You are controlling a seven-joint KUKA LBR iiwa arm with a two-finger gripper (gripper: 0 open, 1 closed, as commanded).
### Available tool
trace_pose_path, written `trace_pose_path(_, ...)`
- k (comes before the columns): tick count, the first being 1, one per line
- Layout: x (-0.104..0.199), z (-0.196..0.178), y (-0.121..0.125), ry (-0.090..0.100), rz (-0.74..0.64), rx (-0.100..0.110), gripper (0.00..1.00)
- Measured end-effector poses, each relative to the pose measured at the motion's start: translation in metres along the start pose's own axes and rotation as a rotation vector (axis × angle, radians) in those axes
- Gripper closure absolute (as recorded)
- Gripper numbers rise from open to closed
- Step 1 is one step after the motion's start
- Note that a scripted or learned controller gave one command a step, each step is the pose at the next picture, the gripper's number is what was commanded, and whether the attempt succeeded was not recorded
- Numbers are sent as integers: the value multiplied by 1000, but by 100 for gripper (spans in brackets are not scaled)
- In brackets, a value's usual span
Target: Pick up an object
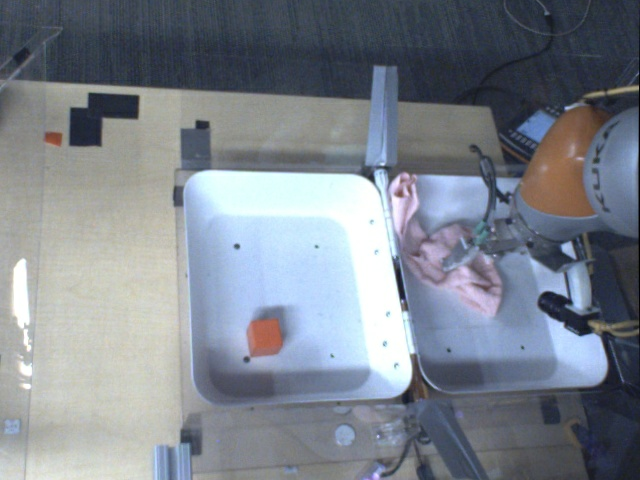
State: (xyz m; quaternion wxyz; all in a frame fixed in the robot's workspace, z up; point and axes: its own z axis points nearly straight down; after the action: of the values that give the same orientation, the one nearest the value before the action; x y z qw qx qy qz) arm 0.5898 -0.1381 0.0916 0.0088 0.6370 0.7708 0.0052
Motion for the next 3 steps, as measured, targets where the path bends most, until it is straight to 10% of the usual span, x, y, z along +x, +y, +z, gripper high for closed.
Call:
trace_pose_path(2,12,-1,-46,0,-161,-1,0)
trace_pose_path(3,28,1,29,3,-27,2,0)
